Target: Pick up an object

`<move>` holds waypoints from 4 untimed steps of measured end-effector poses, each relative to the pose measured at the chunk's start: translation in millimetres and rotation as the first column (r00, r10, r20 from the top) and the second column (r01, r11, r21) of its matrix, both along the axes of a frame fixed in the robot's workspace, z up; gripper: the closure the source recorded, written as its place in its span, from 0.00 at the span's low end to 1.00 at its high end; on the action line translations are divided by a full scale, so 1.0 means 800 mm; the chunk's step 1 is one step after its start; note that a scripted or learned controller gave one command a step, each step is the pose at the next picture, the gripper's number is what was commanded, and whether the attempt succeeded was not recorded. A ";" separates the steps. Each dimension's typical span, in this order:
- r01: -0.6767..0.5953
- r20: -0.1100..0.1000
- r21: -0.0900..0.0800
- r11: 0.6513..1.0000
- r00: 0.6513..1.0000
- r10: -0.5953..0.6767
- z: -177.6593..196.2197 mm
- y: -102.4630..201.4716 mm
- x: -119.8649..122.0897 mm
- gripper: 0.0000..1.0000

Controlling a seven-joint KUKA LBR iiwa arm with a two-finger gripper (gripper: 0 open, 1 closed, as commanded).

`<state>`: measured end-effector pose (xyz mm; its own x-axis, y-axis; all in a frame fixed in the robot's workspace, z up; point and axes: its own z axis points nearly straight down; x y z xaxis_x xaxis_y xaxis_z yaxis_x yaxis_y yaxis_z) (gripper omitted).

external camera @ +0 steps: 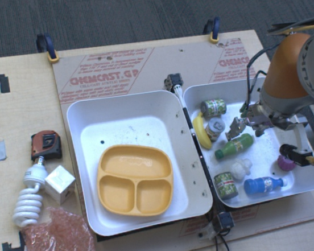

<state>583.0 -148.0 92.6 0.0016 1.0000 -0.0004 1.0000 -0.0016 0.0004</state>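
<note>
A: How much room is left around the gripper (242, 126)?

B: It is seen low in the right bin (302, 180), in a crowded spot. The green bottle (234, 145) lies just below and left of it, tilted, and seems to be touched at its cap end, though this cannot be settled. A banana (201, 132) and a small round can (217, 127) lie just to the left, against the wall shared with the left bin (87, 160). A green can (214, 107) is found up and to the left. Farther below, a white lump (241, 168), a second green can (224, 184) and a blue bottle (263, 185) are spread along the near wall. A purple thing (285, 162) lies below and to the right. Bare floor is left mostly to the right, under the arm (293, 69).

A: And how is the arm posed?

B: It is brought in from the right, with the orange band high over the bin's far right corner and the wrist bent down and leftward. Cables are looped beside it.

A: Are the fingers apart or together?

B: That cannot be told; the tips are too small and cluttered. Nothing is clearly seen between them.

A: What lies farther off?

B: Well to the left, a yellow tray (135, 179) rests in the left bin. Beyond it, a bulb (29, 193), a white cube (60, 180) and a tape measure (45, 145) are laid on the bench.
</note>
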 end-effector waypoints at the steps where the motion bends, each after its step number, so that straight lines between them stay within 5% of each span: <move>1: 0.002 0.002 -0.001 1.000 1.000 -0.002 0.013 -0.001 0.001 1.00; 2: 0.001 0.002 -0.001 1.000 1.000 -0.001 0.013 -0.001 0.001 0.00; 3: 0.002 0.004 -0.002 1.000 1.000 -0.002 0.026 -0.001 0.002 1.00; 4: 0.002 0.004 -0.002 1.000 1.000 -0.002 0.026 -0.001 0.002 0.00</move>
